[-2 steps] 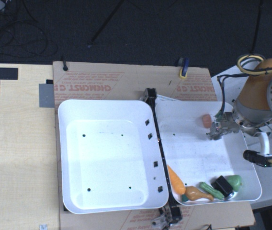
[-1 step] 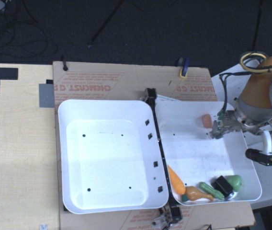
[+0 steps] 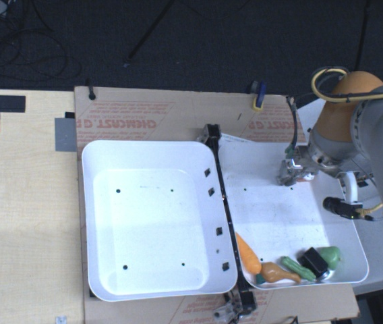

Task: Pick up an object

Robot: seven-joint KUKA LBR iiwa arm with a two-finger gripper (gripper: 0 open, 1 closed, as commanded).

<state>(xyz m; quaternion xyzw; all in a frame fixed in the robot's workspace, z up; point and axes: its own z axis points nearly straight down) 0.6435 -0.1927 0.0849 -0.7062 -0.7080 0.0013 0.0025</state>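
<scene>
the arm's gripper [image 3: 291, 175] hangs over the right bin [image 3: 272, 208], nothing in it; whether it is apart or together, i cannot tell. the objects, a carrot [image 3: 247, 252] among them, lie untouched along the near edge. picking remains undone.

White bins: two, the left bin [image 3: 104, 181] and the right bin [image 3: 279, 208]
Orange carrot-shaped pieces: one [image 3: 247, 254]
Tan pieces: one [image 3: 276, 272]
Green pieces: two, a long one [image 3: 297, 268] and a rounded one [image 3: 329, 255]
Black blocks: one [image 3: 314, 262]
Blue clamps: one [image 3: 259, 94]
</scene>
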